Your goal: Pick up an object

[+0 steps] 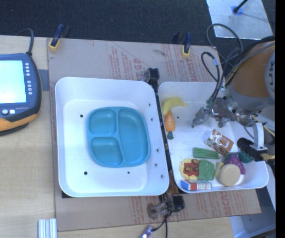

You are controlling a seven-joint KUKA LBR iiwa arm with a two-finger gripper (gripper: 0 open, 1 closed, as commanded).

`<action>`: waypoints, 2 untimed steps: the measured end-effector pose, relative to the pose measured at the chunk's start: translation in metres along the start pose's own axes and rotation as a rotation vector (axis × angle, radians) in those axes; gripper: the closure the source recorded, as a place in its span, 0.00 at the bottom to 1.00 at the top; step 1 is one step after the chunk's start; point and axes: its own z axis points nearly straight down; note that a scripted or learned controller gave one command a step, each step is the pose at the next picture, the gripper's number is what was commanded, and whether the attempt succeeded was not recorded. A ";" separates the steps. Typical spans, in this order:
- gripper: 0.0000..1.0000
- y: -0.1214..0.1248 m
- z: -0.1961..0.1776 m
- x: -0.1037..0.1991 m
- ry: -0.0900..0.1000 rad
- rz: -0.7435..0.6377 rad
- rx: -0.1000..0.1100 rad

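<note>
My gripper point(202, 118) hangs over the upper middle of the right bin point(192, 90), at the end of the grey arm with the orange band point(251, 78). I see nothing held in it. Left of it lie a yellow banana point(173, 104) and a small orange carrot point(169, 122). Just below and to its right lies a brown and white snack packet point(219, 142). Further toward the front are a green pod point(205, 153), a pizza slice point(190, 168), a purple bunch of grapes point(234, 159) and a round beige bun point(229, 175).
The left bin point(68, 133) holds a blue divided plate point(118, 135). A teach pendant point(8, 90) lies at the far left of the bench. Cables point(221, 48) run behind the right bin. A small box point(198, 186) rests on that bin's front rim.
</note>
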 end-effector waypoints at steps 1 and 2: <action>0.00 -0.028 0.024 -0.054 0.000 0.000 0.001; 0.00 -0.045 0.044 -0.066 0.001 -0.002 -0.007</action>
